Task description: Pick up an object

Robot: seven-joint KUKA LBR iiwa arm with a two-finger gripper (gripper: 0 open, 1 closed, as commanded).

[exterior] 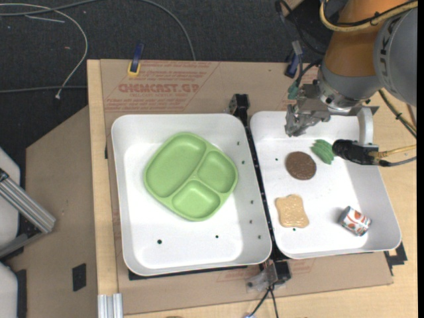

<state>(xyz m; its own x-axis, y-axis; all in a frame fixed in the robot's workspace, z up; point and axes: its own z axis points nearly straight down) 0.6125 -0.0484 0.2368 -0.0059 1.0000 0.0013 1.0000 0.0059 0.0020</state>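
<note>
Camera view: left bin carries a green divided plate. My gripper hangs over the right bin's far-left part, grip unreadable. Nearer lie brown disc, tan cracker, small can.

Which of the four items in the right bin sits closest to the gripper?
The green piece, just below and right of the gripper. The brown round cookie, tan toast and small can lie farther down the bin.

two white bins, one green divided plate, one brown cookie, one tan toast, one can, one green piece
</note>
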